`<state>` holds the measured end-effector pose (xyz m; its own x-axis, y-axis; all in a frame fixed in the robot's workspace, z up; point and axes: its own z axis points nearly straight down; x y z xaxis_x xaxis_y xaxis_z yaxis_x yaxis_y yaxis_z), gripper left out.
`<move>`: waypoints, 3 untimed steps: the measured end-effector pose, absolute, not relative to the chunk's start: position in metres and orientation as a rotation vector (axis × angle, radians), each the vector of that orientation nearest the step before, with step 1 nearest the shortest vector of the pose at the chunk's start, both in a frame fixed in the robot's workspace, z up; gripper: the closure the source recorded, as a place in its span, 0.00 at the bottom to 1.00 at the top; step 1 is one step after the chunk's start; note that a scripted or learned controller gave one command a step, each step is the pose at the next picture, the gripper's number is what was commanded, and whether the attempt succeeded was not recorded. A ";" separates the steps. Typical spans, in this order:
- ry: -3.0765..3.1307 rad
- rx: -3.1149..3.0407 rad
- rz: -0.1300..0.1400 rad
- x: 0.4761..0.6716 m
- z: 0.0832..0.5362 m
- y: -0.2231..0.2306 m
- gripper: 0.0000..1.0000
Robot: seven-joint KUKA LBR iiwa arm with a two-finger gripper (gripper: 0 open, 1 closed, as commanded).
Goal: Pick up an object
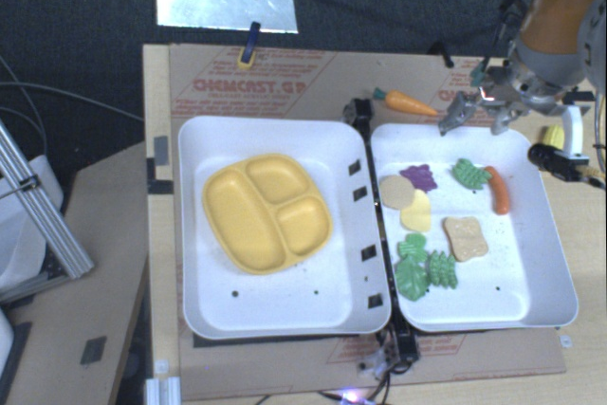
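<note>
Now, you see gripper (481, 116) poised over back rim of right bin (541, 299), fingers spread, nothing between them. Carrot (409, 102) lies outside bins on board, just left of gripper. Inside right bin: purple piece (418, 175), green leaf (468, 173) touching orange sausage (498, 190), toast slice (465, 238), green pieces (422, 266). Left bin (275, 303) holds yellow divided plate (266, 212).
</note>
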<state>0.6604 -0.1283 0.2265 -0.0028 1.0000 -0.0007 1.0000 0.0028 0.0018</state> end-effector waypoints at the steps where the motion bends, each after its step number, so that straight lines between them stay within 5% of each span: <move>1: 2.223 2.227 -0.009 0.665 0.076 -0.178 0.00; 2: 2.225 2.223 -0.002 0.603 0.084 -0.146 0.00; 3: 2.226 2.215 0.004 0.563 0.086 -0.085 0.00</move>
<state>0.5629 -0.0851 0.0859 -0.0051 1.0000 0.0011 1.0000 0.0051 0.0027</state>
